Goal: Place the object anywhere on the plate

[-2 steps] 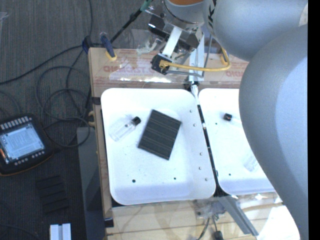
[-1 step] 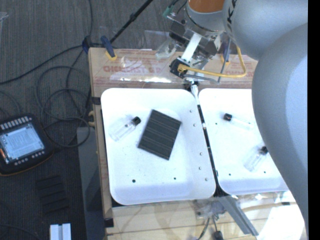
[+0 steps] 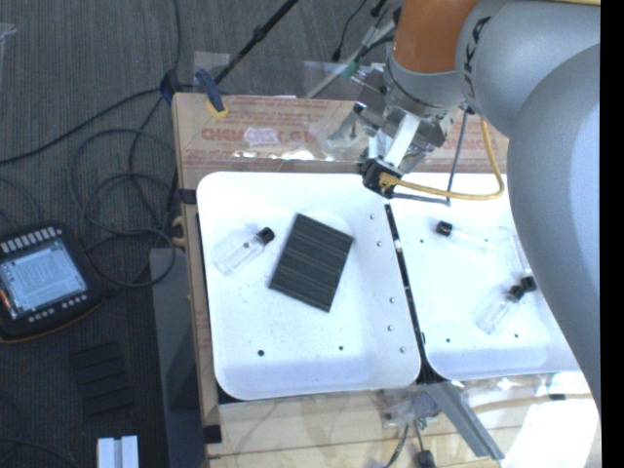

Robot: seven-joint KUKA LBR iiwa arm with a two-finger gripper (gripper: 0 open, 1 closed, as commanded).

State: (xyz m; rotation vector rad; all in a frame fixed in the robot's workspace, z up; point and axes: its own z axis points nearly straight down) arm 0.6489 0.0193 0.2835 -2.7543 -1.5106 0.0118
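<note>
The plate [image 3: 312, 261] is a black ribbed rectangle lying a little tilted in the middle of the left bin [image 3: 292, 359]. A clear vial with a black cap [image 3: 242, 247] lies just left of the plate, apart from it. In the right bin [image 3: 468, 344] lie two more clear vials with black caps, one near the back [image 3: 458, 233] and one toward the right [image 3: 502, 303]. My gripper [image 3: 395, 144] hangs above the back edge of the bench, over the seam between the bins, well behind the plate. Nothing shows in its grasp.
The grey arm with its orange band [image 3: 439, 18] fills the upper right and covers the right bin's far edge. A cardboard sheet [image 3: 263, 130] lies behind the bins. Cables and a teach pendant [image 3: 39, 281] lie on the floor at the left.
</note>
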